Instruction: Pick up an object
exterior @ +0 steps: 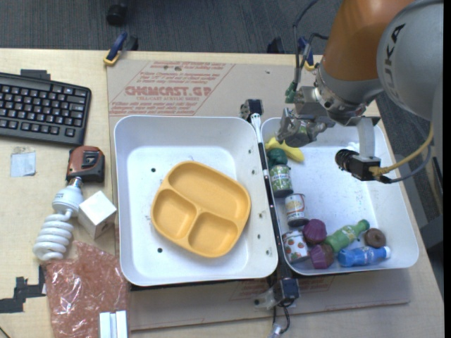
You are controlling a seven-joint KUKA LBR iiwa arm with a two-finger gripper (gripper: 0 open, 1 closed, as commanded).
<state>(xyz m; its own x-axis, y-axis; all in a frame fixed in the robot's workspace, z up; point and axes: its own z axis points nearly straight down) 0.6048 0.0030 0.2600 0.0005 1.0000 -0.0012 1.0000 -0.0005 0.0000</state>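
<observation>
My gripper (294,131) is low over the far left corner of the right bin (394,203). Just below it lies a small yellow banana-shaped toy (287,151), partly under the gripper. A green-labelled bottle (280,175) stands right in front of that, against the bin's left wall. Further forward are a small can (294,207), a purple fruit toy (315,229), a second can (294,246), a green bottle (346,234), a blue bottle (363,257) and a brown ring (375,238). I see nothing held.
The left bin (134,259) holds a yellow divided plate (201,208). The arm's grey body and orange band (366,34) cover the right bin's far edge. A keyboard (42,108), a light bulb (58,220) and a white cube (97,213) lie left of the bins.
</observation>
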